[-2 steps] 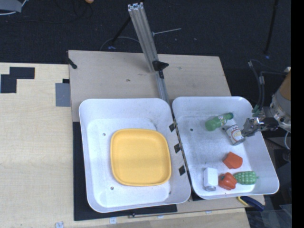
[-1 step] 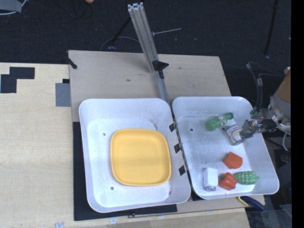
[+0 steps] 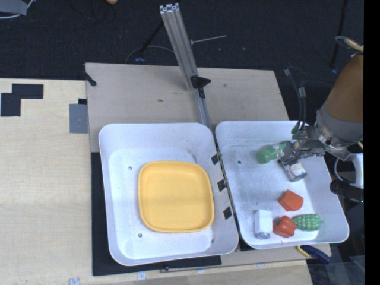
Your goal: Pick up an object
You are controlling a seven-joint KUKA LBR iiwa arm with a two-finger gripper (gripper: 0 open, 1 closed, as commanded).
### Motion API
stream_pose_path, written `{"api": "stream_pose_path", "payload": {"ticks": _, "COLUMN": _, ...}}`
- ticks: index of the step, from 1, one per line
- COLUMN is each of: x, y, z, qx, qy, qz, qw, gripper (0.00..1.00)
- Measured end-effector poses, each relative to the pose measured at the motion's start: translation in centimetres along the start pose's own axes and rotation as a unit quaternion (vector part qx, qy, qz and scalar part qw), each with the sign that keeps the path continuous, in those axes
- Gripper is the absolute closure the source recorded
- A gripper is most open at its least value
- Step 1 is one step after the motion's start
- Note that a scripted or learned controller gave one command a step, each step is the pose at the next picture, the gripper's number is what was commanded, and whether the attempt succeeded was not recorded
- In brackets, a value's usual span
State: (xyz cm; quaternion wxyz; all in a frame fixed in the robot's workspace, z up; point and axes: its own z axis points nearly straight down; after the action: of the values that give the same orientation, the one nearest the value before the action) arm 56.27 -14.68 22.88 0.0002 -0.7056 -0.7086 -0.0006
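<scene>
The tool [image 3: 293, 161] hung low at the right white bin [image 3: 249, 230], beside a green plastic object [image 3: 268, 154]. Its state could not be told. No writing was readable.

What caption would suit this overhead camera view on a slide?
Arm's end effector low in the right bin beside a green toy; a yellow plate lies in the left bin.

Green object [image 3: 268, 154] lies in right bin [image 3: 249, 189] (upper part).
</scene>
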Motion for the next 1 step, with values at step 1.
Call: {"api": "stream_pose_path", "payload": {"ticks": 1, "x": 5.34, "y": 2.77, "z": 0.51, "qx": 0.001, "qy": 0.000, "qz": 0.000, "qw": 1.0000, "gripper": 1.00}}
